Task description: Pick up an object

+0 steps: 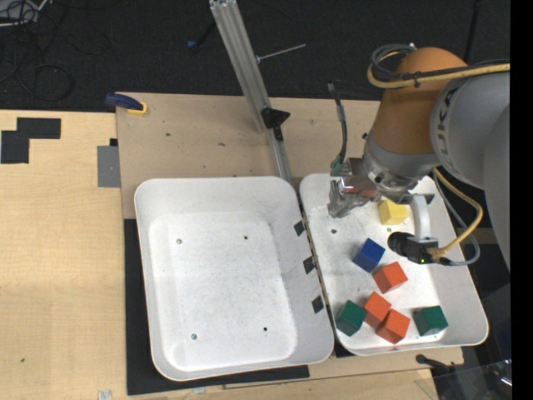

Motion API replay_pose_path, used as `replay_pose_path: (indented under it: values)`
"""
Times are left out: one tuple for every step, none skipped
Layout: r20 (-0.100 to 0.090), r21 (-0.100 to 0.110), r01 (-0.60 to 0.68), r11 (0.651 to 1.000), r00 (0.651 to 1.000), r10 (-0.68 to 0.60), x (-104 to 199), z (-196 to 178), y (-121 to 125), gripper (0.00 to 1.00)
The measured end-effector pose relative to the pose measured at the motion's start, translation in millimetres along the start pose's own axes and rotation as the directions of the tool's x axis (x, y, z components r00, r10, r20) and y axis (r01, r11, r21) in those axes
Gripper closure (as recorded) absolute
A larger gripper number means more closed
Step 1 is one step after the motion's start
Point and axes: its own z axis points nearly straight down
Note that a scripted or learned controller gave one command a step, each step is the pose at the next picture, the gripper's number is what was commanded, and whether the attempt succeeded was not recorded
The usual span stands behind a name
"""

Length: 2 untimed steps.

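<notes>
Matte cubes [379,307] — smooth white bin [466,327], metal claw [340,200]

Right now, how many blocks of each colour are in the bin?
Orange blocks: 3
Green blocks: 2
Blue block: 1
Yellow block: 1
Total: 7, all in the right bin.

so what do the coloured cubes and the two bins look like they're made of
The blue cube, like the orange, green and yellow ones, looks like matte painted wood or foam: flat colour, no glare. The left bin and right bin look like thin moulded white plastic, with rounded rims.
</notes>
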Motion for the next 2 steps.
replay_pose_path:
  values:
    - [0.001,-0.004,0.001,1.0,1.0,-0.001,48.8,-15.9,-2.9,1.0]
    - [0.001,0.0,0.001,1.0,1.0,-0.001,103.5,-8.2,-9.9,1.0]
